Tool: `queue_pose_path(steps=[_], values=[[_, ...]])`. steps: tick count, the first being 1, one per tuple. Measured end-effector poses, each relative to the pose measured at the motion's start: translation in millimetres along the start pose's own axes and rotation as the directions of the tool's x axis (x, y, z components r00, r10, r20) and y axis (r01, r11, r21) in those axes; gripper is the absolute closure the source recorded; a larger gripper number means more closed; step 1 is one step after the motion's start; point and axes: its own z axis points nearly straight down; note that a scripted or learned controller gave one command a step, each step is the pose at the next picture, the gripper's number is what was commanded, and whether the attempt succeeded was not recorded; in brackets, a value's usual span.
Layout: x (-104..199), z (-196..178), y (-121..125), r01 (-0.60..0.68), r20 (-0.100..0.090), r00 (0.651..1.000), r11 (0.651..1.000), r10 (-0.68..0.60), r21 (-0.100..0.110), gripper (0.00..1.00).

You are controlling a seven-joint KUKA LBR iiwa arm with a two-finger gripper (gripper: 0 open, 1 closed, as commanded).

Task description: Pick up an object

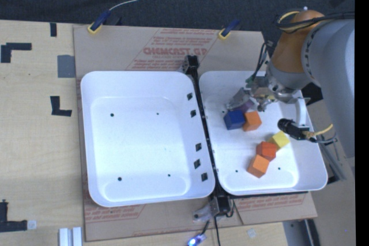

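My gripper [249,102] hangs low over the upper middle of the right bin [305,181], reaching in from the right. It stands open, its fingers [235,102] spread on either side of a small purple block [247,107] without closing on it. Just below the gripper a blue cube [234,119] and an orange cube [252,121] lie side by side, touching. Further toward the front right lie a yellow cube [281,139], a red-orange cube [266,150] and another orange cube [259,166].
The left bin [92,124] sits beside the right one, with a black clipped divider [199,124] between them. A black cable fitting [291,128] of the arm hangs over the right bin's right side. Both bins rest on a cardboard sheet [167,49].
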Motion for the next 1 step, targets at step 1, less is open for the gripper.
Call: queue_pose_path(steps=[1], values=[[0.7,-7.8,-0.1,0.001,-0.001,1.000,1.000,-0.001,0.002,1.00]])
